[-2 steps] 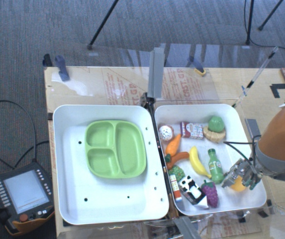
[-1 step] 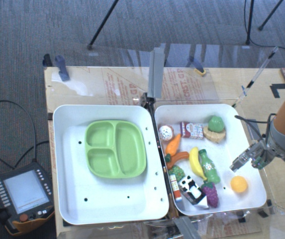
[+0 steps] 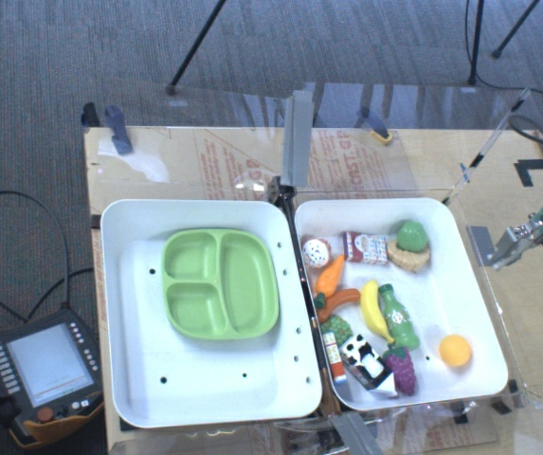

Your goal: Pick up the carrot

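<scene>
While the gripper (image 3: 534, 227) is hanging beyond the right bin (image 3: 487, 297), its state impossible to tell, the carrot (image 3: 330, 275) is lying well leftward, slanting diagonally under 1 white ball (image 3: 316, 251).

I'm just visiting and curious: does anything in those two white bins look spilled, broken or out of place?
Nothing looks spilled or broken. The right bin holds toy foods heaped loosely along its left side, including the carrot beside a small white ball. The green divided plate lies flat in the left bin, turned a little askew.
</scene>
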